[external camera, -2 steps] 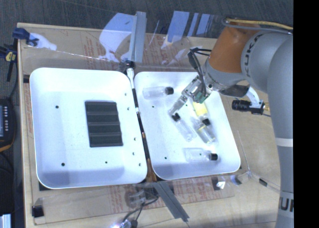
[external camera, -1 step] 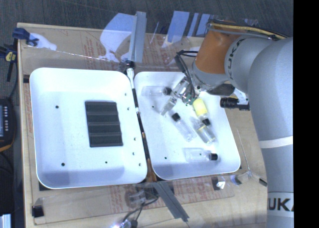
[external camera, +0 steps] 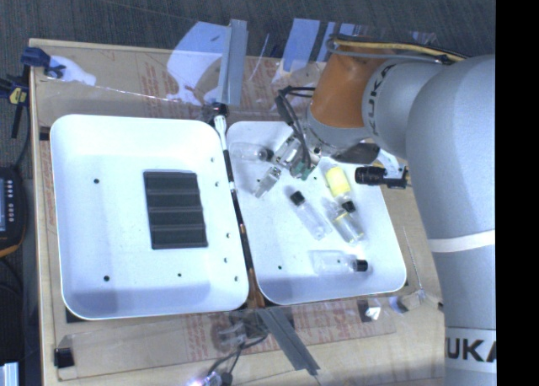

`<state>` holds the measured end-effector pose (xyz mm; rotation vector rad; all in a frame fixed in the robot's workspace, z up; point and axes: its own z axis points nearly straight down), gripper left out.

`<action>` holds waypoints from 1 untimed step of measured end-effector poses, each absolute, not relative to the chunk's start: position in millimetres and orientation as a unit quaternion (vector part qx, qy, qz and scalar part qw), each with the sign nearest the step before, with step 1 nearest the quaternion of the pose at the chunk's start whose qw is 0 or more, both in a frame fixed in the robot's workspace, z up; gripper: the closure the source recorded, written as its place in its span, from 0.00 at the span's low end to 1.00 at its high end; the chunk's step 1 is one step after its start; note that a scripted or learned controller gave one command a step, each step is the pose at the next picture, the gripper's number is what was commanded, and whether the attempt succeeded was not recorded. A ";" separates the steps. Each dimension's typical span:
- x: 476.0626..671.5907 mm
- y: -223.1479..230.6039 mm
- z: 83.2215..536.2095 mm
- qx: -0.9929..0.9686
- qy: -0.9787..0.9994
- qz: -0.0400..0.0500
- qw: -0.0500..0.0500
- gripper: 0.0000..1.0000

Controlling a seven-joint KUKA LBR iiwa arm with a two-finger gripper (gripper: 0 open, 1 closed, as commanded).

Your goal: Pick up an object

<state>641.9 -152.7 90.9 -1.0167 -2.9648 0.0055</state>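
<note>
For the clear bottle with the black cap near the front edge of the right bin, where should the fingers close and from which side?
Probably across the middle of the clear bottle, coming straight down from above. It lies flat on the right bin floor, long axis roughly left to right, black cap to the view's right, with bare floor on both long sides for the fingers. The gripper is up near the bin's far end.

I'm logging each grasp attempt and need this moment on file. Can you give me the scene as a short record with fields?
left bin: holds a dark ribbed rectangular block
right bin: holds several small clear bottles, one with a yellow label, one lying near the front wall
gripper: low over the right bin's rear part
grasp: cannot tell
arm: reaches in from the right
</note>
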 end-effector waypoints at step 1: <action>637.3 -133.0 90.9 -0.298 -0.955 0.003 0.003 0.00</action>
